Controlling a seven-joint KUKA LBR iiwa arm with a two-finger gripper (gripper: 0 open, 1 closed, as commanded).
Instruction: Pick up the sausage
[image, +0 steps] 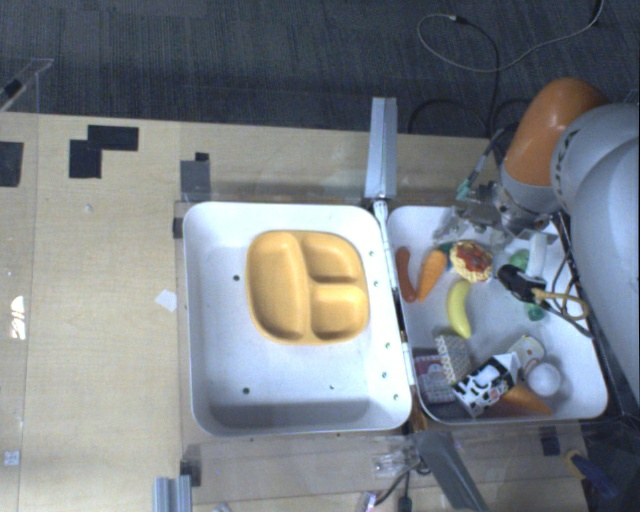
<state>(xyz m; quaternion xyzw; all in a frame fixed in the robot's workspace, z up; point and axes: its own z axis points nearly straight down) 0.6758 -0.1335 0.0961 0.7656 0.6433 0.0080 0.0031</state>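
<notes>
The arm (600, 190) is bulky, smooth grey, with a rounded orange band (548, 118). Thin cables trail near its wrist.

Up top, a dark blue-grey carpeted floor (200, 50) runs across the back, with a thin black cable (480, 45) looping over it. Below that spreads the pale wooden worktop (90, 330), lit evenly from above, soft glare at its left edge. Black tape marks (100, 148) sit near the far left corner, stepped in shape, and another dark patch (8, 163) lies at the edge. A clear panel (25, 85), possibly acrylic, angles in at the upper left. A grey metal rail (381, 150) stands upright at the back, and small metal brackets (195, 178) dot the worktop's fittings.
</notes>
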